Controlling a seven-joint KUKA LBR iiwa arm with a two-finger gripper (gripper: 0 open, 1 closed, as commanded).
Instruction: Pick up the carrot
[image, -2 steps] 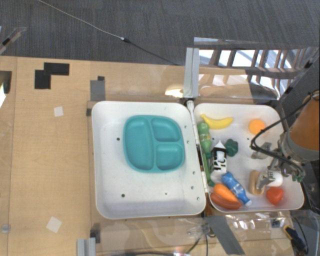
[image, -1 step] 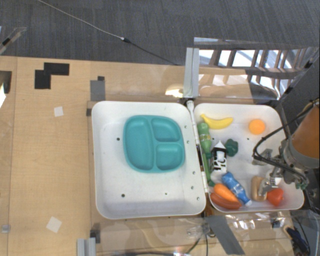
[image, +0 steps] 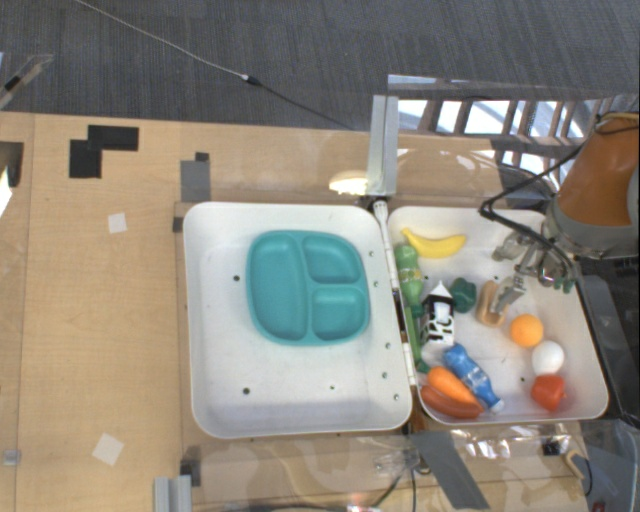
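The carrot (image: 447, 382) is a short orange piece lying near the front left corner of the right bin (image: 590, 385). It is wedged between a blue bottle (image: 470, 373) and a dark red sausage-like piece (image: 450, 405). My gripper (image: 530, 281) hangs over the back right part of that bin, well behind and to the right of the carrot. It is open, and nothing shows between its fingers. A tan block (image: 488, 303) lies just to its left, and an orange ball (image: 526, 330) sits just in front of it.
The right bin also holds a banana (image: 434, 243), a green vegetable (image: 406, 272), a black-and-white cow-patterned piece (image: 438, 318), a dark green piece (image: 463, 294), a white egg (image: 547, 356) and a red piece (image: 548, 392). The left bin (image: 225, 400) bears a teal divided plate (image: 305, 286).
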